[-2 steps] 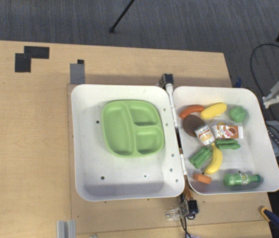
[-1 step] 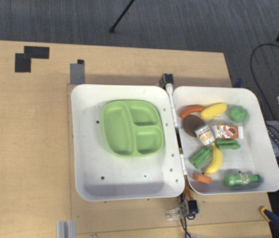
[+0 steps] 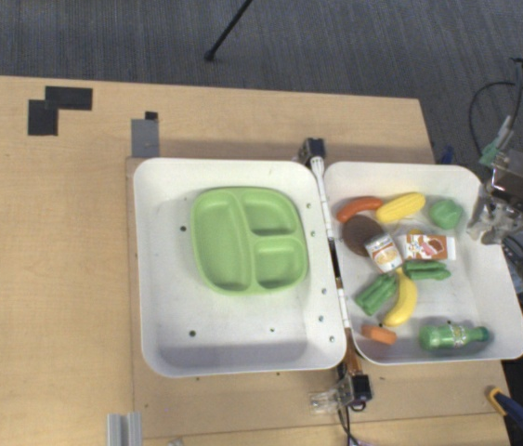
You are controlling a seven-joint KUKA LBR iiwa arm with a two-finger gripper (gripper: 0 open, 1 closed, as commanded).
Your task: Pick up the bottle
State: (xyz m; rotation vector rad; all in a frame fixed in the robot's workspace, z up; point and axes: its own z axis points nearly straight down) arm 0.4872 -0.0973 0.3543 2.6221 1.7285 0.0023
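We see a green plate (image 3: 247, 240) in the left bin (image 3: 163, 342). In the right bin (image 3: 493, 277), toy foods crowd the middle, and the green bottle (image 3: 453, 337) lies on its side at the bin's 5 o'clock corner, its long axis running 9 to 3 o'clock; which end is the cap we cannot tell. The gripper (image 3: 493, 214) hangs at the bin's 3 o'clock rim, touching nothing we can make out; its opening is unreadable.
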